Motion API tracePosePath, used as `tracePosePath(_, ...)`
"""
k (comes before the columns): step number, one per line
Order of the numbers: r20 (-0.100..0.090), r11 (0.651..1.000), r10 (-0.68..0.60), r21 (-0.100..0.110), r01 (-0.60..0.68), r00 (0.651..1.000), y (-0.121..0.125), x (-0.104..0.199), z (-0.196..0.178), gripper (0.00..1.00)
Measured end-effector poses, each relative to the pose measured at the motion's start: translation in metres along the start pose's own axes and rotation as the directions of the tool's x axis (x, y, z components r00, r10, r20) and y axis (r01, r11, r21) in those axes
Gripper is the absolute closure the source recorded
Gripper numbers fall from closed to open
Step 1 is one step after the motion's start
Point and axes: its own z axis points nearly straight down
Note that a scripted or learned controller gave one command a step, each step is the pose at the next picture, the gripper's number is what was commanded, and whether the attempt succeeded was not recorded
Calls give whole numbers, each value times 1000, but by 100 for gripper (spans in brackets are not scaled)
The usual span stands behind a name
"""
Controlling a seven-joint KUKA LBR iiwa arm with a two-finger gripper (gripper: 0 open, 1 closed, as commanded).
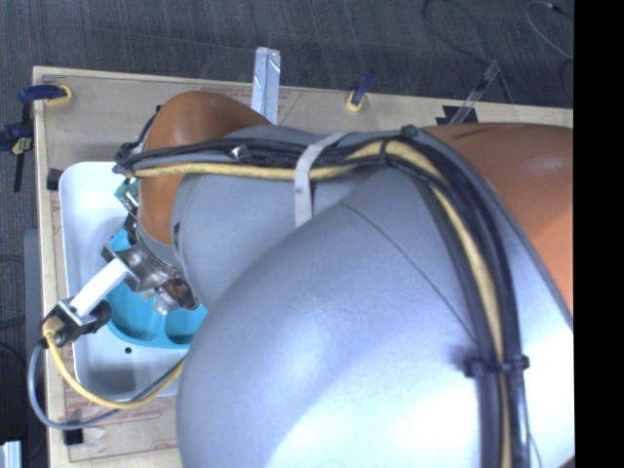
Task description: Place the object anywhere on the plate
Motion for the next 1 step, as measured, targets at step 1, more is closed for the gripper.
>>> tracePosePath(1,-4,938,346,0,-346,938,75,11,-49,100)
